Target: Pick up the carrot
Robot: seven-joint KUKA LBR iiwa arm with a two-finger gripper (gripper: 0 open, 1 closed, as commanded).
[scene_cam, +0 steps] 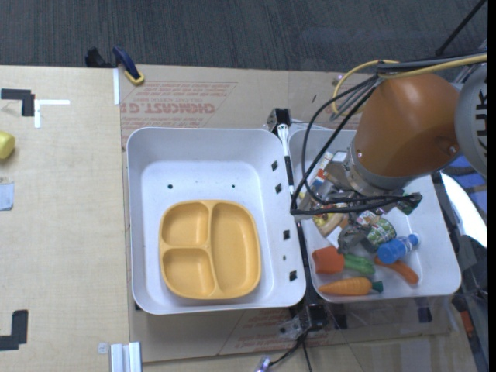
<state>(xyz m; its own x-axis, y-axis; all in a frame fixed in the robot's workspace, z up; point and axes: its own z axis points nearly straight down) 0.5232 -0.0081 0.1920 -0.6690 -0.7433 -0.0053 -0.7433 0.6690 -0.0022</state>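
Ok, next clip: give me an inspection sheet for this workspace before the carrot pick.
Surface: two white bins side by side, left bin, right bin, on a cardboard-covered bench.
Job's things: carrot lies near the right bin's front edge, green end towards the right.
Clutter: red piece, green piece, small bottle with blue cap, a second orange piece, packets under the arm; yellow divided plate in the left bin.
Grippers: gripper low over the right bin, above the clutter; nothing seen between its parts.
Cables: black and yellow cables loop off the arm.
Surroundings: yellow object at the far left; blue clamp.
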